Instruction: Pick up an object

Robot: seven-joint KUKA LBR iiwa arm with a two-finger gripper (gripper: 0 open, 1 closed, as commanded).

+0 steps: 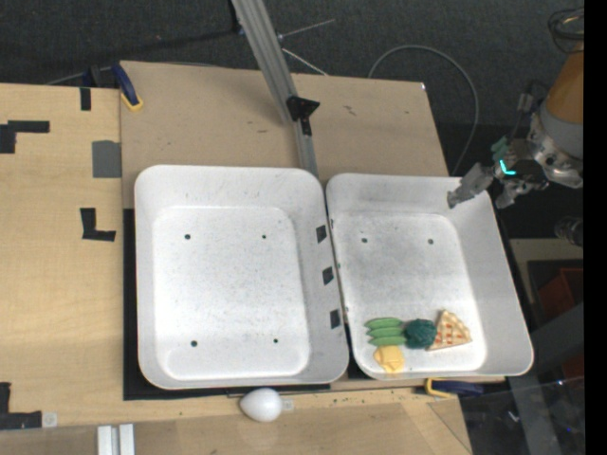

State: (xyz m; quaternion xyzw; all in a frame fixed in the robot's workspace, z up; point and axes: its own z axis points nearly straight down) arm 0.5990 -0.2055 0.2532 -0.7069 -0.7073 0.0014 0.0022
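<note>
Two shallow white plastic bins sit side by side on a pale wooden bench (237, 112), the left bin (228, 183) and the right bin (408, 192) touching along their inner rims, both with rounded corners and speckled, scuffed floors. Dark carpet-like flooring surrounds the bench, and black tape marks dot the lighter board on the left. A slanted grey metal pole (270, 55) crosses down toward the gap between the bins. In the near corner of the right bin lies a cluster of small toy foods: a green ridged pea-pod piece (384, 328), a dark green knobbly broccoli-like lump (419, 331), an orange triangular pizza slice (451, 331) and a yellow piece (389, 356). A white egg-shaped object (261, 404) rests on the bench just below the left bin. The pincer (474, 186) hangs over the right bin's far right corner; whether it is spread or closed cannot be told.
</note>
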